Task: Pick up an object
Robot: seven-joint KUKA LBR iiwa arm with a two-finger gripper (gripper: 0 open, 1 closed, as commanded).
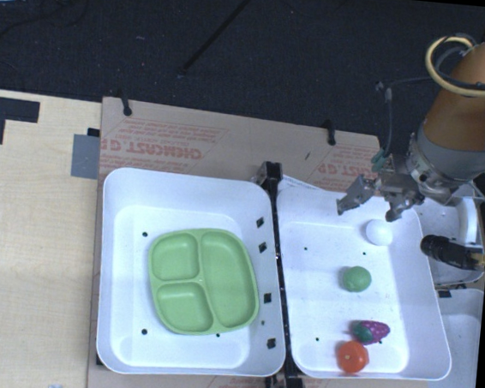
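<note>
Pale wood of the bench (22, 243) fills the left of the camera view, with two white bins set side by side on cardboard at centre. The left bin (129, 211) holds a green divided plate (203, 281). The right bin (324, 240) holds a white ball (379, 232) near its upper right, a green ball (356, 279) below it, and a purple piece (371, 331) touching an orange-red ball (352, 356) at lower right. The claw (378, 200) hovers at the bin's upper edge, fingers spread, pinching nothing. The white ball lies just beside one fingertip, so it is probably the target. Being round, it may roll from a one-sided touch toward the bin wall, and a descent this close to the rim risks a finger striking the wall.
</note>
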